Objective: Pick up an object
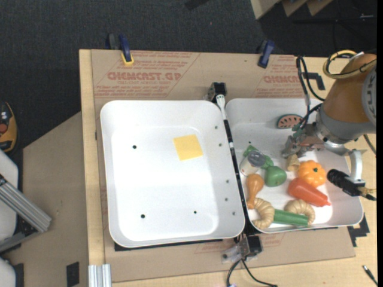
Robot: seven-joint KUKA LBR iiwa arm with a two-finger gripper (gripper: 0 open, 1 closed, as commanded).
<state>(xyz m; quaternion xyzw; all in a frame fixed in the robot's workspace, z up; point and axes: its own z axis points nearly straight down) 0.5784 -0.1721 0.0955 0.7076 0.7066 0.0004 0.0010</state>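
Two shallow white bins sit side by side on a brown worktop (90, 160), the left bin (119, 160) carrying a single yellow square (188, 147) near its upper middle. The right bin (263, 113) is crowded with toy food: an orange pumpkin (312, 173) touching a red pepper (307, 192) just below it, a green pepper (275, 176) beside an orange gourd (254, 185), and a long green vegetable (290, 218) lying along the near wall between two tan, bread-like pieces. A small round slice (289, 122) with a green rim rests well apart from the pile, near the bin's far wall. The grey arm with its orange band (350, 100) reaches in from the right, its claw (297, 148) lowered among the items just above the pumpkin; whether the claw is apart or together cannot be told from this angle, and no object is seen between its tips. Blue clamps (125, 45) pin the board's far edge.
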